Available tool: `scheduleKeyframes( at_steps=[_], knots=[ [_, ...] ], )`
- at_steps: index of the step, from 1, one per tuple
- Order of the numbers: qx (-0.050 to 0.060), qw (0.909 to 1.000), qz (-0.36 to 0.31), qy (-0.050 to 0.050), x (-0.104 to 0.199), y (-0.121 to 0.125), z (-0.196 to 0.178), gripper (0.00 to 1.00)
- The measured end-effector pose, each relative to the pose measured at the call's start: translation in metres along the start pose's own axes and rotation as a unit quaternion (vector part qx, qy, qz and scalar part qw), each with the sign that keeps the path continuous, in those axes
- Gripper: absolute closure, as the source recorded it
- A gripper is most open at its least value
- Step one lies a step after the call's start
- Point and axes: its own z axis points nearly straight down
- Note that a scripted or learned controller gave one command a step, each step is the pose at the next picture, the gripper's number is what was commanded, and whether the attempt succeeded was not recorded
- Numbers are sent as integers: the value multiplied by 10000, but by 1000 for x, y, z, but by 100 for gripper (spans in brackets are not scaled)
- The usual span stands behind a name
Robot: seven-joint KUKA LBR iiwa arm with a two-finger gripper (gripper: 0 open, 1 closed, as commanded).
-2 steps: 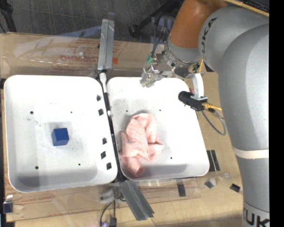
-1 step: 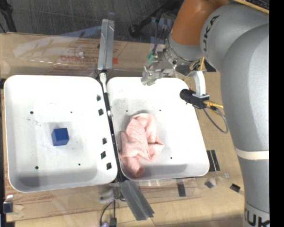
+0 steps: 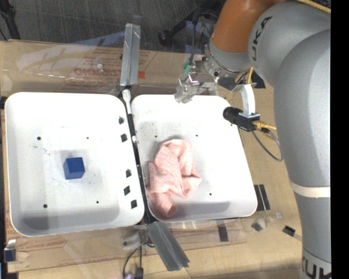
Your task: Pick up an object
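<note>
At the near edge of the bench we see a grey metal bracket (image 3: 167, 246) jutting out from below the seam where the two bins meet. We take the pink cloth (image 3: 171, 176) as our landmark. It is a soft, crumpled piece of fabric, bunched into an irregular elongated heap with folds and creases, and it lies on the floor of the right bin (image 3: 232, 156), toward that bin's near left part, close to the divider.

The right bin is a shallow white tray with rounded corners and a smooth, slightly scuffed floor. To the left of the cloth, across the divider, sits the left bin (image 3: 23, 156), of the same shape and material. In it, well apart from the cloth, rests a small blue cube (image 3: 74, 168) with sharp edges and a matte surface.

Along the divider, just left of the cloth, we note a row of small black clips (image 3: 128, 173). Beyond the cloth, a grey metal bar (image 3: 130, 54) rises from the far end of the seam.

The gripper (image 3: 189, 89) hangs beyond the cloth, over the far rim of the right bin, well apart from the fabric. It is a metallic assembly with pale fingers; we cannot tell how they are set, and nothing shows between them. Above it we see the orange band (image 3: 235, 16) and the smooth grey arm (image 3: 302, 97), right of the cloth. The bench (image 3: 64, 63) is a tan board.
</note>
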Motion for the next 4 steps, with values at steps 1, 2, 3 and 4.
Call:
scheduleKeyframes(
  at_steps=[1,2,3,4],
  knots=[
    [6,10000,-21,-3,1,0,-10,100],
    [11,10000,-41,-6,1,1,-19,100],
    [18,10000,-61,-9,1,1,-29,100],
    [-14,9992,-409,-1,-13,-2,16,100]
  ],
)
